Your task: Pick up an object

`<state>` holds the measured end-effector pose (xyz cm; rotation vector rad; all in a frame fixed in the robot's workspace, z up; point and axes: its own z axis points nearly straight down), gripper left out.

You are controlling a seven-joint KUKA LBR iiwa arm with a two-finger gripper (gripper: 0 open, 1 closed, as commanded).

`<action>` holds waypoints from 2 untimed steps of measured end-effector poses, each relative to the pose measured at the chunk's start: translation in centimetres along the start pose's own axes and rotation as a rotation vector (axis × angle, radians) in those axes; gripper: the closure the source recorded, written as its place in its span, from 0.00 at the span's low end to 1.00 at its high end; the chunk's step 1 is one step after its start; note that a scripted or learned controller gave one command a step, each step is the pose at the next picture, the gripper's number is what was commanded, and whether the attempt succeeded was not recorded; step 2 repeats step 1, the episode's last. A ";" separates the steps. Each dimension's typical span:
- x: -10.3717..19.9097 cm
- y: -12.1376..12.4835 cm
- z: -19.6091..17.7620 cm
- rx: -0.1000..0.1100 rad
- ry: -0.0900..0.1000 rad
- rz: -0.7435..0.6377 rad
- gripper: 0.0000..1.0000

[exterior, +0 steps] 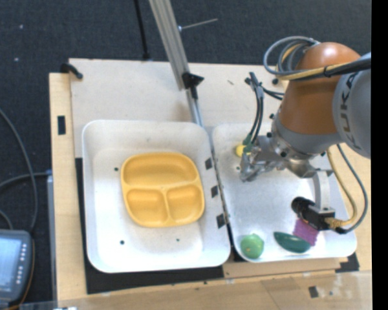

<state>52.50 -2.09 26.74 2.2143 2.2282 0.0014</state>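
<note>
Right by gripper (251,166), small yellow object (240,150) sits just up-left of fingertips, near right bin's (271,205) left wall. Too small to read long axis or heading. Whether gripper is spread or closed: cannot tell. Nothing seen held. Farther off, below and right: green ball (251,245), dark green piece (293,241) lying roughly sideways, purple block (305,230). Yellow divided plate (161,188) lies well left, in other bin.
</note>
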 end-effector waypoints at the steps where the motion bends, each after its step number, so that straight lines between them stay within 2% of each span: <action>1: 5.7 -0.7 1.1 0.000 0.001 -0.001 1.00; 2: 5.7 -0.7 1.1 0.000 0.001 -0.001 1.00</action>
